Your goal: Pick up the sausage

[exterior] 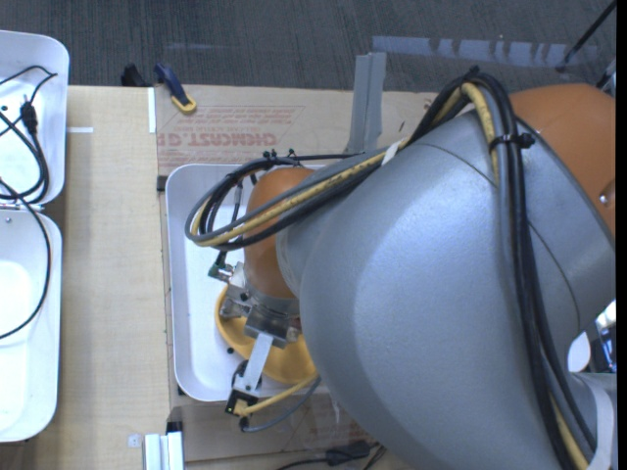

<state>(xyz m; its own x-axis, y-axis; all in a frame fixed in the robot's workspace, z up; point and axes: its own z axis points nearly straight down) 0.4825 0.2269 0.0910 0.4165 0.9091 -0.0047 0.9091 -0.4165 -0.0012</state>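
My arm reaches in from the right and covers most of the white bin (186,292). The orange wrist band (269,213) points down into the bin's left part. Below it, the gripper (251,323) sits low over a yellow rounded thing (286,362) near the bin's front. The arm hides whatever lies under the gripper, so I cannot make out a sausage from here. Only the bin's left strip of floor is visible, bare and white.
Two white trays (29,262) with black cables stand at the far left. A blue and yellow clamp (174,90) lies on the printed cardboard (245,125) behind the bin. A grey upright post (367,96) stands at the back. Bare wooden bench lies between trays and bin.
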